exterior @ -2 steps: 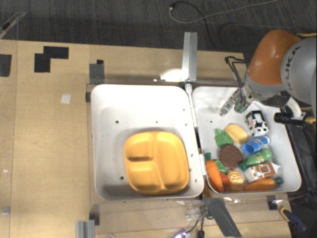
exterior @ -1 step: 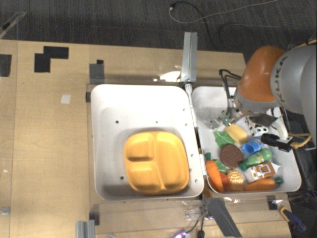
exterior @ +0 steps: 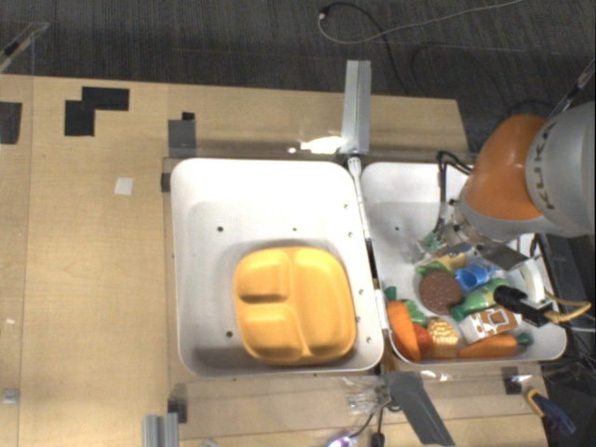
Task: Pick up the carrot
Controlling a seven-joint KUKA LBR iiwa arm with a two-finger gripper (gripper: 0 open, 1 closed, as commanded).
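Observation:
The carrot (exterior: 403, 330), a fat orange piece, lies in the front left corner of the right bin (exterior: 400, 203). A second, slimmer orange piece (exterior: 489, 346) with a green end lies along that bin's front wall. The gripper (exterior: 447, 241) hangs below the orange wrist band (exterior: 503, 170), low over the middle of the right bin. It sits at the back edge of the toy pile, well behind and to the right of the carrot. Nothing can be seen held in it.
Around the carrot lie a brown round patty (exterior: 439, 290), a corn piece (exterior: 442, 331), a blue item (exterior: 473, 276), green pieces (exterior: 477, 298) and a small carton (exterior: 491, 323). The left bin (exterior: 200, 203) holds a yellow sectioned tray (exterior: 293, 303). A metal post (exterior: 357, 110) stands behind the bins.

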